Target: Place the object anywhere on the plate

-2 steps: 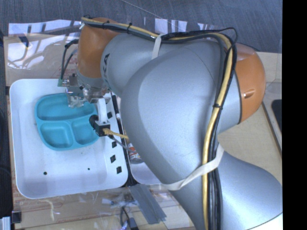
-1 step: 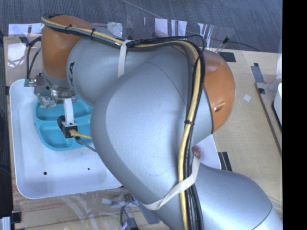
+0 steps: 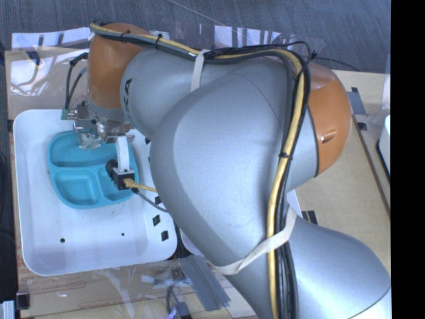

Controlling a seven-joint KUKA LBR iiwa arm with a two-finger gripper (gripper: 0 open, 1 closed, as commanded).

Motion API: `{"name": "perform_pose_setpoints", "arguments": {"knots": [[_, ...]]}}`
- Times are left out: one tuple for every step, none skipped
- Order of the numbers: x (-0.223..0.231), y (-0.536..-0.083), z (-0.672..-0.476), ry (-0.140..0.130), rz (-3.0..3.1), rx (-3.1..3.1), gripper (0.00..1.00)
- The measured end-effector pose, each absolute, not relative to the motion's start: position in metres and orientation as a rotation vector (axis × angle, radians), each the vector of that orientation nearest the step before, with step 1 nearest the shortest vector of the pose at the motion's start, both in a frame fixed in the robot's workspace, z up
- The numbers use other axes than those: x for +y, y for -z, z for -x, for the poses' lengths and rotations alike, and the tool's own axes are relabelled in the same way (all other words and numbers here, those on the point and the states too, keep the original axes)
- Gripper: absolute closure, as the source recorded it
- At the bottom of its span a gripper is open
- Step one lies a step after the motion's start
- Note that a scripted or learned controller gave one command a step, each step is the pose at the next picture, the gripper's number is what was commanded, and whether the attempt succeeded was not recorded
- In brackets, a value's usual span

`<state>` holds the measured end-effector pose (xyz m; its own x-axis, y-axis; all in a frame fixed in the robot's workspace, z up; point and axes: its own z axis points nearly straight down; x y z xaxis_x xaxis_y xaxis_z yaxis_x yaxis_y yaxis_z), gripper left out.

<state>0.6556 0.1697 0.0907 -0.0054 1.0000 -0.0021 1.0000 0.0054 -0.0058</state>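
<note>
The big grey arm [image 3: 252, 178] with its orange band covers most of the bench; the shallow white bin [image 3: 40, 244] sits to its left. The gripper [image 3: 89, 135] hangs directly over the turquoise divided plastic plate [image 3: 80, 185] in that bin (can't tell its grip state, nor see any carried object). No readable labels or writing.

We are looking at a robotics lab or test cell. A large grey industrial arm [image 3: 246, 178] with orange bands [image 3: 109, 65] and cables [image 3: 285, 145] strapped along it leans over a pale wooden surface [image 3: 345, 198]. A shallow white bin [image 3: 80, 244] sits on it, patterned marker strips [image 3: 40, 40] line its far edge, and grey carpet [image 3: 199, 2] lies beyond.
</note>
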Motion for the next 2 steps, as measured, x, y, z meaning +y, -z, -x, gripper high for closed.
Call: {"name": "perform_pose_setpoints", "arguments": {"knots": [[0.088,-0.249,-0.659,0.013,2.223,-2.231,1.0],[0.191,-0.153,-0.598,-0.015,2.199,-2.233,1.0]]}}
